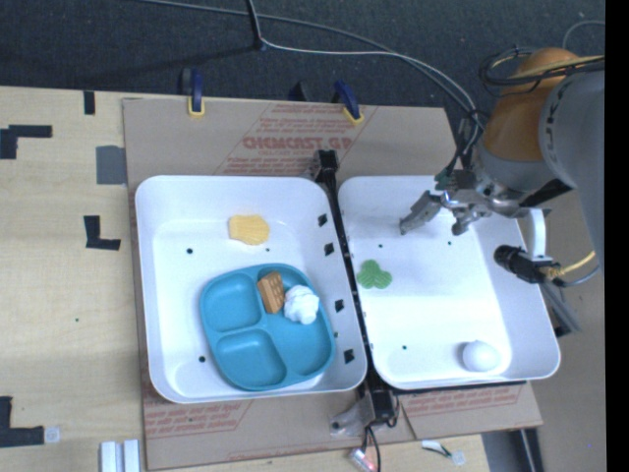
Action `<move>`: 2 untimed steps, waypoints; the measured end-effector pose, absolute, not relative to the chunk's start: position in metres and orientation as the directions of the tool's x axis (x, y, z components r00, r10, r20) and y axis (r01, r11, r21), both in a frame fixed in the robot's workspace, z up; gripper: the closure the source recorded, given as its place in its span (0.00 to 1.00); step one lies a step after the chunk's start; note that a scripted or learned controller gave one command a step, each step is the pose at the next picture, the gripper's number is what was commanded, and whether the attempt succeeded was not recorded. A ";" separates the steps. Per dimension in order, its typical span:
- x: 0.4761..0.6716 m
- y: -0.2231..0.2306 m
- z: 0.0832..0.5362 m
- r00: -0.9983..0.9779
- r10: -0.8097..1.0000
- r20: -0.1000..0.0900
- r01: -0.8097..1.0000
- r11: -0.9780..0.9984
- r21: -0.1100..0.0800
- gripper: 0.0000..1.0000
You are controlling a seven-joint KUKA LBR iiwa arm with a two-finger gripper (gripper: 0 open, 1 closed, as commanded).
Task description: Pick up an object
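My gripper (432, 222) hangs over the upper part of the right bin (511, 293), its two fingers spread open with nothing between them. A small green object (374, 276) lies on the bin floor below and to the left of the gripper. A white ball (480, 356) rests near the right bin's front edge. In the left bin (167, 224), a yellow piece (250, 229) lies on the floor behind a blue divided plate (236, 308). The plate carries a brown block (271, 291) and a white lump (302, 305).
The two bins meet at a black-clipped divider (341, 254). A cardboard sheet (275, 141) lies under both bins. A black cable (295, 37) loops across the dark background behind. A black fitting (516, 261) on the arm sits over the right bin's right rim.
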State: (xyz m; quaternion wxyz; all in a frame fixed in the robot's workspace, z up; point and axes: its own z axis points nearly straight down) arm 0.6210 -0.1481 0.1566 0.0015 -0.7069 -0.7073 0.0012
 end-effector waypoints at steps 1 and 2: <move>0.626 -0.154 0.099 0.000 1.000 0.000 1.000 0.000 -0.006 0.00; 0.626 -0.154 0.085 -0.001 1.000 -0.001 1.000 0.001 0.000 0.00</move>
